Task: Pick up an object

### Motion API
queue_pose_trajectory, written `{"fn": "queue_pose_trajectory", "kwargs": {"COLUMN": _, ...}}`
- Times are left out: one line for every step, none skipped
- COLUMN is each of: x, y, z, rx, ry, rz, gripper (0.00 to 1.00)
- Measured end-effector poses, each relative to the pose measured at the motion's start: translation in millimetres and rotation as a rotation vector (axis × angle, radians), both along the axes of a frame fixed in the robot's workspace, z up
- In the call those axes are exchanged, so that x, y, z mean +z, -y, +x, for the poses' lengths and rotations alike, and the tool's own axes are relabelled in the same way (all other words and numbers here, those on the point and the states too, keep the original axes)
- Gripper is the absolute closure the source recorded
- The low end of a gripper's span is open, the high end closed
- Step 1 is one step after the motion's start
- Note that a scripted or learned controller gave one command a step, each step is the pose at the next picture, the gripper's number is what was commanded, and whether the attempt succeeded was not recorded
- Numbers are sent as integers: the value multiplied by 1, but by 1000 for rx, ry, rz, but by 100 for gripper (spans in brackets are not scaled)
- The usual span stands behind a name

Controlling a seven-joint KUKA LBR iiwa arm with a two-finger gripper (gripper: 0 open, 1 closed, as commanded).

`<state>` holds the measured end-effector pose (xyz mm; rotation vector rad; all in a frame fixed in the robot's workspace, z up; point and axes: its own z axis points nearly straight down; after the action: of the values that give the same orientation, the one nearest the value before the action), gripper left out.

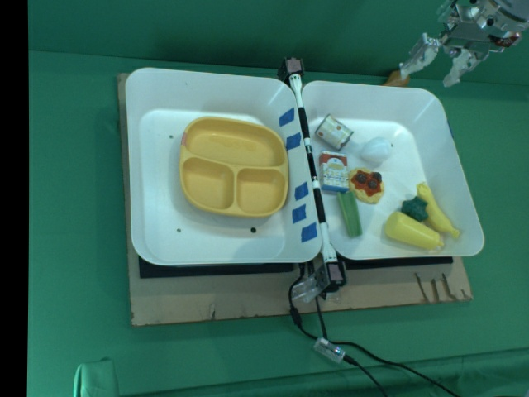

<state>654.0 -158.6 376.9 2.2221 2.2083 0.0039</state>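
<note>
My gripper (pixel 436 62) hangs above the far right corner of the right bin (pixel 446 131), fingers spread open with nothing between them. In that bin lie a small tin can (pixel 333 130), a white egg-shaped object (pixel 376 149), a red and white carton (pixel 333 171), a small pizza toy (pixel 366 184), a green stick (pixel 350 213), a yellow pepper (pixel 411 231), a dark green piece (pixel 414 210) and a banana (pixel 438 212). All of them sit well below and left of the gripper.
The left bin (pixel 157 180) holds a yellow divided plate (pixel 234 166). A black and white divider bar (pixel 311 168) with blue tape runs between the bins. An orange item (pixel 395 78) lies just behind the right bin. Cables (pixel 347 356) trail off the front of the cardboard base.
</note>
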Motion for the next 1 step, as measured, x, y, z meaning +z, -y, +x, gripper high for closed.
{"fn": "queue_pose_trajectory", "kwargs": {"x": -87, "y": 31, "z": 47, "rx": -1, "ry": 0, "rz": -4, "gripper": 0}}
